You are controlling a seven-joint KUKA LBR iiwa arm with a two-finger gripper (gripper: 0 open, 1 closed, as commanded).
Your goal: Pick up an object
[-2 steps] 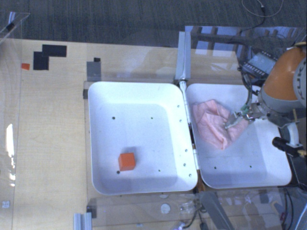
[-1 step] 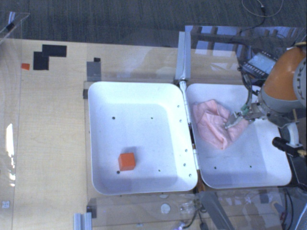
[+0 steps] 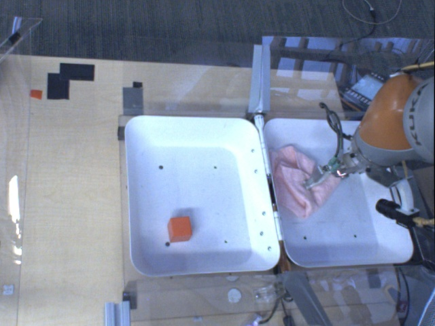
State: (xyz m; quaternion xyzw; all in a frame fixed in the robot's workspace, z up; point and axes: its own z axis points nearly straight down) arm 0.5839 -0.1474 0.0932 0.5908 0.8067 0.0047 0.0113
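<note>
The gripper (image 3: 318,179) is seen low over the right bin (image 3: 380,250), its tips pressed into the crumpled pink cloth (image 3: 293,179) by the bin's left wall; whether it is clenched cannot be told. An orange block (image 3: 180,229) is left in the left bin (image 3: 204,134).

My arm (image 3: 401,124), grey and orange
A rounded orange band sits beside my grey shell; thin dark cables curl near my small metal gripper (image 3: 325,174).
</note>
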